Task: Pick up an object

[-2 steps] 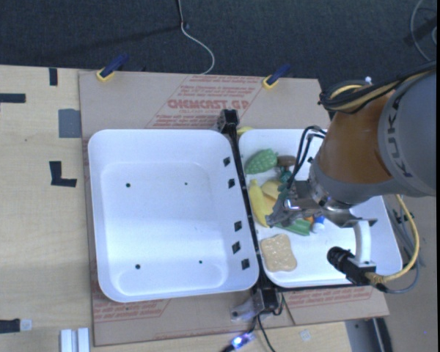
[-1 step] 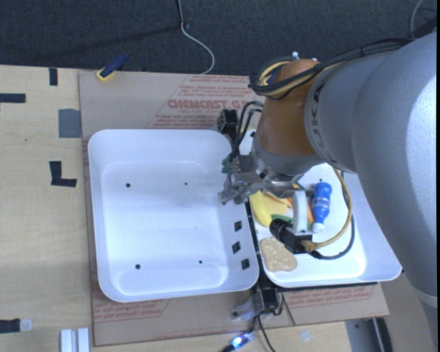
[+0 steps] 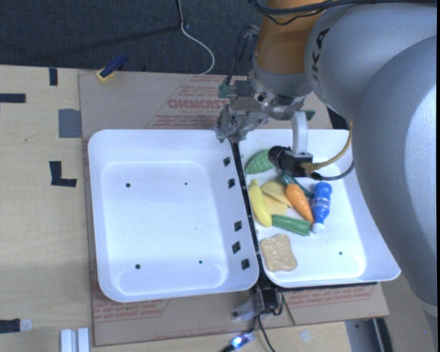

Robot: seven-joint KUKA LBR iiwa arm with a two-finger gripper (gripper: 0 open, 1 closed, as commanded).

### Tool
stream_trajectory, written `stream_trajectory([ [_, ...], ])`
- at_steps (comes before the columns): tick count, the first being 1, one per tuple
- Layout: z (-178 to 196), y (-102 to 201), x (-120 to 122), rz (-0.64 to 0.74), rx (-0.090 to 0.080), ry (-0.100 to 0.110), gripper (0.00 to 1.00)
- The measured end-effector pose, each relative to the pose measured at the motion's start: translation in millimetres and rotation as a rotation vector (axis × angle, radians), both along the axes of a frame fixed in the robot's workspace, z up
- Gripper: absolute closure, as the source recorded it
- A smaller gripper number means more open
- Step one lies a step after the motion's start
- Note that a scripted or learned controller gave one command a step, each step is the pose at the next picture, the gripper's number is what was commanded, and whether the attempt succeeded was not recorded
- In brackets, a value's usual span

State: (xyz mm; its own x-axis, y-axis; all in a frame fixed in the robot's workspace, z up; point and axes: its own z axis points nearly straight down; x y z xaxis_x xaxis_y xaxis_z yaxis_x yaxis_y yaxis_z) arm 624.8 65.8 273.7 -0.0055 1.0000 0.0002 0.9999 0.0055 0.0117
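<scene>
Cardboard-topped counter [image 3: 29, 196] under two white bins; left bin [image 3: 161, 211], right bin [image 3: 345, 259]. Right bin contents, clustered toward the dividing wall: banana [image 3: 259, 205], carrot [image 3: 299, 200], blue bottle [image 3: 321, 202], green pod [image 3: 290, 224], cracker [image 3: 279, 252], green leaf piece [image 3: 258, 160]. Hand [image 3: 235, 123] at the far end of the divider, above the rims; open or closed: cannot tell; nothing visibly gripped. Step, by judgement: approach, pick not yet made. Next move: shift over the cluster, descend onto one item.

Two white bins sit on the worktop: the left bin [image 3: 161, 218] and the right bin [image 3: 352, 262]. In the right bin lie one banana [image 3: 259, 204], one carrot [image 3: 298, 200], one blue bottle [image 3: 320, 204], one cracker [image 3: 279, 252], one green leaf [image 3: 259, 161], one green pod [image 3: 290, 225] and one yellow wedge [image 3: 276, 193].
</scene>
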Motion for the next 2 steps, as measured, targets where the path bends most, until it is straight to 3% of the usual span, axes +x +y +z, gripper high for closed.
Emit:
stream_trajectory([
  [1, 8, 41, 45, 0.000, 0.000, 0.009, 1.00],
  [2, -200, 102, 18, -0.001, -0.002, 0.022, 1.00],
])
